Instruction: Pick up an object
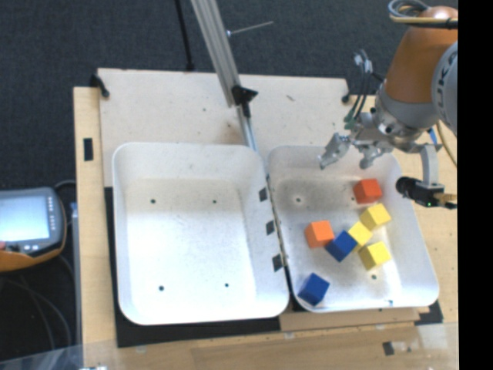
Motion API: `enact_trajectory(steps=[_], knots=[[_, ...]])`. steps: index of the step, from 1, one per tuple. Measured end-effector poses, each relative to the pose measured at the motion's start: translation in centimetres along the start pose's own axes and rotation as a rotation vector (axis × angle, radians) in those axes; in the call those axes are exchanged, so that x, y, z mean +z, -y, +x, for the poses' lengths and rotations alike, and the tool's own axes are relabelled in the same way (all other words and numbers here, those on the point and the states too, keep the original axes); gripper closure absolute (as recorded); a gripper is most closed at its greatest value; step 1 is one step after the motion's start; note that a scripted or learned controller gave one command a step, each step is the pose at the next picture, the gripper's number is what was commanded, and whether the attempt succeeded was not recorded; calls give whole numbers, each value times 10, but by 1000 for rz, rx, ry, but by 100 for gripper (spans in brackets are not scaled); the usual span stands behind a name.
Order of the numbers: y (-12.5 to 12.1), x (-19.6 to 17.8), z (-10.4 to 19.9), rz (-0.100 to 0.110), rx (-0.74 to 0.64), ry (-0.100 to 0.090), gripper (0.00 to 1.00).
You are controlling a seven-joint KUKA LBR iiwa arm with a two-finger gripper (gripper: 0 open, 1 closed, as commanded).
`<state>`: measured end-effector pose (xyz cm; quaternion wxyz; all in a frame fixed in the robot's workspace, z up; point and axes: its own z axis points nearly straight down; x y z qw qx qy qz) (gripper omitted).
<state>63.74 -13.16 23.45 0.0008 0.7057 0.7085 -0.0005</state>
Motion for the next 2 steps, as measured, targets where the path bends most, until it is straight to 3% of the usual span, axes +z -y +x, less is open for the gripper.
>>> enact_trajectory(steps=[1,2], knots=[[-22,65,48,5,-2,-3,0],[-21,35,105,-3,-4,-3,0]])
